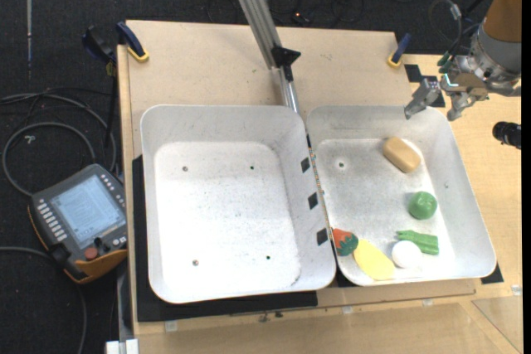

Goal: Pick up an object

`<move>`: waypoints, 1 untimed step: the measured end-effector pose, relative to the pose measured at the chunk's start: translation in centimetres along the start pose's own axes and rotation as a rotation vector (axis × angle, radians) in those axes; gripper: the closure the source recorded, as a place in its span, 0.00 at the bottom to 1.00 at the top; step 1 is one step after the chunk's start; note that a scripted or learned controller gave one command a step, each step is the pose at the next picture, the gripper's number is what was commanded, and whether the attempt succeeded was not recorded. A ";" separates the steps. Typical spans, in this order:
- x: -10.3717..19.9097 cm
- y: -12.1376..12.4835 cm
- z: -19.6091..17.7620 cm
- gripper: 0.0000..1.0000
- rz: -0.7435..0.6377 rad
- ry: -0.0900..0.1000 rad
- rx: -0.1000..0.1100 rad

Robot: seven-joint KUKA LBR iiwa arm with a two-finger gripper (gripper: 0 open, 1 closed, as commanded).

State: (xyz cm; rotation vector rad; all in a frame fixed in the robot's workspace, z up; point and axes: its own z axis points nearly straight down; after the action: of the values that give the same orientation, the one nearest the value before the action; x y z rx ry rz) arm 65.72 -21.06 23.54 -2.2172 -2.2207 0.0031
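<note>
Your gripper [438, 102] hangs with its two fingers spread and nothing between them, above the right bin's [465, 178] rim at about one o'clock. The nearest candidate is the tan block [401, 154], just toward seven o'clock from it (alone there, so probably easiest). The green ball [422, 205] and other toys crowd the bin's six o'clock end.
</note>
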 end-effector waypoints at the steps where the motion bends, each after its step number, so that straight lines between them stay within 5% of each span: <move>1: 0.0 0.1 -0.3 0.00 -0.002 -0.002 -0.004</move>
State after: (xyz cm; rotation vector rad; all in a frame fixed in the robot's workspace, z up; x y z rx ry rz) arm 65.82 -21.03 23.86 -2.2182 -2.2258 0.0008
